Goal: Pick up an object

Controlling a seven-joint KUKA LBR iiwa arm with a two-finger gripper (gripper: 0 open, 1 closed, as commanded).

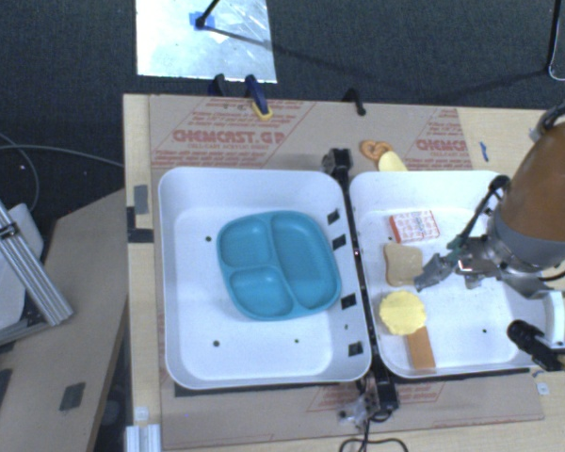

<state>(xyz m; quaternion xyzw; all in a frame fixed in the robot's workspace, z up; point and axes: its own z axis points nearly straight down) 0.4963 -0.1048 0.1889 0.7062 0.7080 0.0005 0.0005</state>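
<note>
Cardboard-topped bench w/ smooth white bins; gripper at flat tan bread slice, grip state unclear.

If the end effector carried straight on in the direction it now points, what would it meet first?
The end effector points toward the view's left, at the tan slice in the right bin. It would probably meet that slice first, though its height above the slice is unclear from this view.
</note>
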